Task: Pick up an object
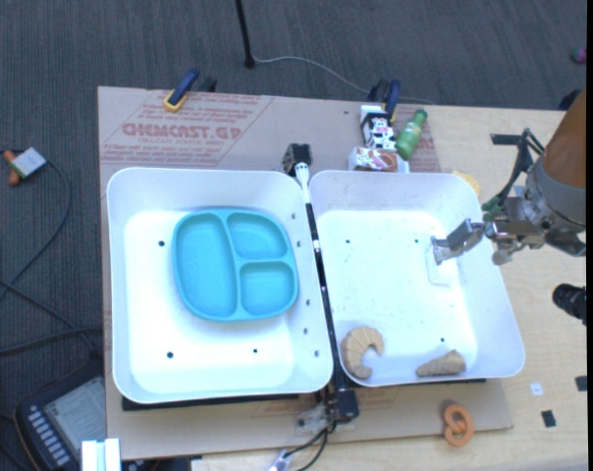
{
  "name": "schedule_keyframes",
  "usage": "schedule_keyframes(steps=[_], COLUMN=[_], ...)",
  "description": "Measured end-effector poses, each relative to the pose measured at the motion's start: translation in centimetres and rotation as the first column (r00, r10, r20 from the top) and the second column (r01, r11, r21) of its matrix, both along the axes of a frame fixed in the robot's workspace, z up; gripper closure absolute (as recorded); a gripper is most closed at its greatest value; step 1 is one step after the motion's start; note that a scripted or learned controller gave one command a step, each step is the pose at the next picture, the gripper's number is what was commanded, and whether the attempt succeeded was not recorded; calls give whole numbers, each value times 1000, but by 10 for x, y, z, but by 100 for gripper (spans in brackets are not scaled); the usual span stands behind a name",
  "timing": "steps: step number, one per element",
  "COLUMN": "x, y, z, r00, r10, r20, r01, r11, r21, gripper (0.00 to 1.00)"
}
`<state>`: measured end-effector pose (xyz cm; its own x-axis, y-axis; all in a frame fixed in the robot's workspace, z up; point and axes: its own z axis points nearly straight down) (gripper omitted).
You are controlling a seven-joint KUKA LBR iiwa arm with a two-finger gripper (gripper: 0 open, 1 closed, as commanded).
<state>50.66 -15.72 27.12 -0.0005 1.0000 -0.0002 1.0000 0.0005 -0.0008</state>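
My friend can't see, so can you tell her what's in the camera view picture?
A robot gripper reaches from the right over the right white bin, which has a croissant and a tan pastry at its near edge. The left white bin holds a blue divided plate.

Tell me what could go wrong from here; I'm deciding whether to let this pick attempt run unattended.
1. The end effector is over bare floor near the right bin's right wall, away from the croissant and the tan pastry piece, so closing here would likely grab nothing.
2. Both pastries lie against the bin's near wall, so a descent there may hit the rim.
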Motion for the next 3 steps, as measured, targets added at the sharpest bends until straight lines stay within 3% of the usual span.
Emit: schedule_keyframes(steps=[1, 2, 3], x=[0, -21, -20], y=[0, 44, 42], z=[0, -184, -174], r00=[1000, 1000, 1000], r10=[0, -1, -3], r20=[0, 7, 10], r01=[0, 1, 3], r11=[1000, 1000, 1000], r21=[0, 0, -4], gripper=[0, 0, 100])
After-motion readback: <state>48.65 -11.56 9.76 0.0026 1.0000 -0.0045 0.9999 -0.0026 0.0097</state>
